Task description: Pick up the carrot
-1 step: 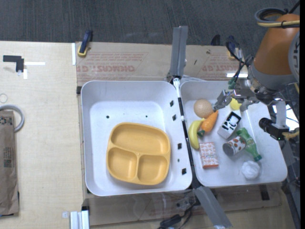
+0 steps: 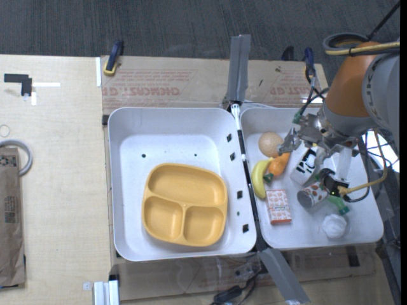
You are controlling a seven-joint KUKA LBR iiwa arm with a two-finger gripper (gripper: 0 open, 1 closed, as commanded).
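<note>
Camera view from above shows the job isn't finished, though it looks close to the grab. The small orange carrot with a green stub end (image 2: 277, 166) lies in the right-hand shallow white plastic bin (image 2: 365, 230), touching the curved yellow banana (image 2: 258, 178) on its left and sitting just below the round tan potato-like ball (image 2: 270, 143). It looks to me like it's resting on the bin floor, not lifted.

The tool (image 2: 294, 143) has its dark fingers (image 2: 287, 146) coming down right at the carrot's upper end, and one fingertip seems to be touching it or just beside it. Honestly I can't tell whether the fingers are spread or pressed together; they blur into the metal bits behind them, so I won't call it a grip. What's left, as I judge it: get the carrot properly between the fingers, close, then raise it clear of the banana.

Pose-wise, the grey arm with the orange band (image 2: 359, 84) reaches in from the right of the carrot, wrist tipped down and leaning left across the bin, with cables trailing below it.

Other stuff near the carrot: a small red-and-white patterned carton (image 2: 278, 206) below it, a tipped-over printed can (image 2: 313, 196) to its lower right, and a crumpled clear plastic cup (image 2: 333, 225) further out. The yellow three-compartment plastic plate (image 2: 185, 204) sits well to the left, in the other white bin (image 2: 127, 183).
</note>
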